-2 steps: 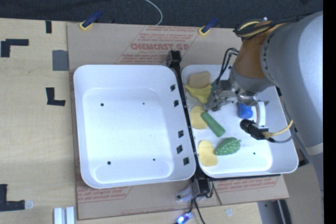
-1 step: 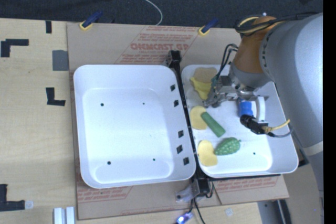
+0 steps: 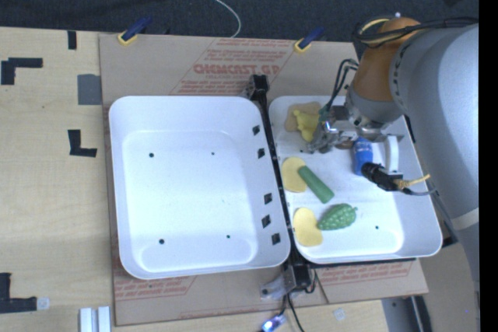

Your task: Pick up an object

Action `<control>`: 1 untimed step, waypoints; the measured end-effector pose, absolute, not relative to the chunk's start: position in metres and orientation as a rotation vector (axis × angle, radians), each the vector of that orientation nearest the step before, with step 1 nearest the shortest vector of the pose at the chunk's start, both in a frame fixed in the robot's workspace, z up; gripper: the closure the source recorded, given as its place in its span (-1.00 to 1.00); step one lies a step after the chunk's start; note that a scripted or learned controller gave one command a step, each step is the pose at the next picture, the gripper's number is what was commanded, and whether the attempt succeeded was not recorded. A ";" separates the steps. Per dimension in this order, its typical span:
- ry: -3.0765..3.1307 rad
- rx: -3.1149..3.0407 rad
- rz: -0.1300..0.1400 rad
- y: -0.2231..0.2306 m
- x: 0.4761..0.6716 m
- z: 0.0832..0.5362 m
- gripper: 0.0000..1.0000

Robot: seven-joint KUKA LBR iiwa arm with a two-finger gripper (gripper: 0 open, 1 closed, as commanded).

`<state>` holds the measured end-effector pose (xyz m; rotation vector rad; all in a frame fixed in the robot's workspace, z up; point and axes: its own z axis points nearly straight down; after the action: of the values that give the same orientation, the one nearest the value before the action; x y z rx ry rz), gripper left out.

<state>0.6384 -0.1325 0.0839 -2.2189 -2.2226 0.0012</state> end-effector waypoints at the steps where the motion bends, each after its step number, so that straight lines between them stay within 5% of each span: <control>1: -2.223 -2.219 0.002 -0.132 0.638 0.084 -1.00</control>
<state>0.6382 -0.1322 0.0844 -2.2193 -2.2230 0.0018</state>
